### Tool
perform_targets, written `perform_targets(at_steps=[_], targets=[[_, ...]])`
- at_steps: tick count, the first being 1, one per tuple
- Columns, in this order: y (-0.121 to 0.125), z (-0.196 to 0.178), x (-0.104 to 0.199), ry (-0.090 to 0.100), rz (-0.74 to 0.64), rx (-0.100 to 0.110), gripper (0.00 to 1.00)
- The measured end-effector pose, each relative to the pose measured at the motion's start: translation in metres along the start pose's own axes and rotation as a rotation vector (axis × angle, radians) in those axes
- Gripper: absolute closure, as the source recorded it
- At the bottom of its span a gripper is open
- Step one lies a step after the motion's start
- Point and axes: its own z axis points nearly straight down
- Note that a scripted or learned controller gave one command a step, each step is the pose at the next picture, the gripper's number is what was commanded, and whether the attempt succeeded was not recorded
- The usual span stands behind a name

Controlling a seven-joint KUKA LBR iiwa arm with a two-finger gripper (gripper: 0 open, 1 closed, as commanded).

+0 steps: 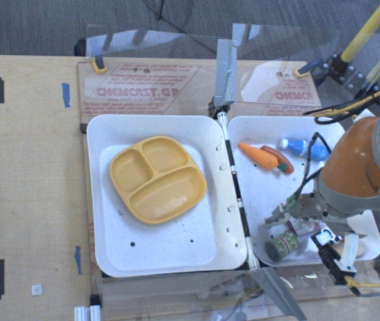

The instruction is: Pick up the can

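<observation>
The can (282,244) lies on its side at the near edge of the right bin (257,129), just below and left of my gripper (296,214), touching or nearly touching it. Whether my fingers are spread or pressed together I cannot tell. Beyond my gripper lie a carrot (259,155) and a blue bottle (304,147), well apart from the can; far to my left, a yellow divided plate (158,178) sits in the left bin (103,199).

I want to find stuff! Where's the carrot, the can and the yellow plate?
carrot (259,155): camera view, middle of its orange body.
can (282,245): camera view, its green side.
yellow plate (158,178): camera view, ridge between its compartments.
</observation>
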Motion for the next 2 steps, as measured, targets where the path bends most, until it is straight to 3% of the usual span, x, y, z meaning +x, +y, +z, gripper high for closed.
perform_targets(at_steps=[1,2], targets=[[-0.0002,-0.0069,-0.0008,0.000,0.002,0.003,1.00],[-0.0006,-0.0063,-0.0007,0.001,0.002,0.005,0.00]])
